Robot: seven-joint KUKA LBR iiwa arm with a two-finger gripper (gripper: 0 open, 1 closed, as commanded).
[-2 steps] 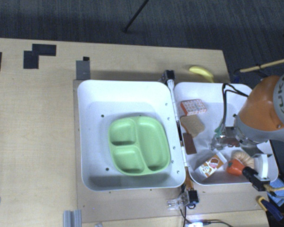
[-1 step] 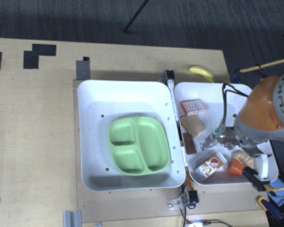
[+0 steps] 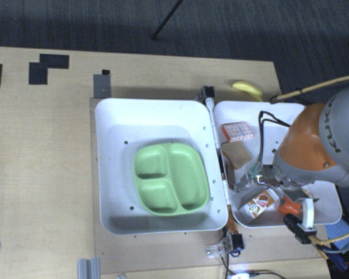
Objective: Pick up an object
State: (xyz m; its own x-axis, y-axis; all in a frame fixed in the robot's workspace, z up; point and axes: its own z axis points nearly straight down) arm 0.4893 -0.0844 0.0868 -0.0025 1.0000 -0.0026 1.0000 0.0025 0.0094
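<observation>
Reaching in from the right, the arm (image 3: pixel 314 138) hangs low over the right bin (image 3: pixel 331 211). Gripper (image 3: pixel 257 180) sits among the items there; how it is set cannot be told, wrist blocks it. Just below the gripper: a small packet (image 3: pixel 259 204), white and orange, near or touching. Right of that, an orange piece (image 3: pixel 291 207). Above the gripper: a brown block (image 3: pixel 237 154), then a pink-patterned box (image 3: pixel 238 132). Well left, the left bin (image 3: pixel 113 156) bears a green tray (image 3: pixel 171 178). Past the bin's far rim, a banana (image 3: pixel 248 89).
</observation>
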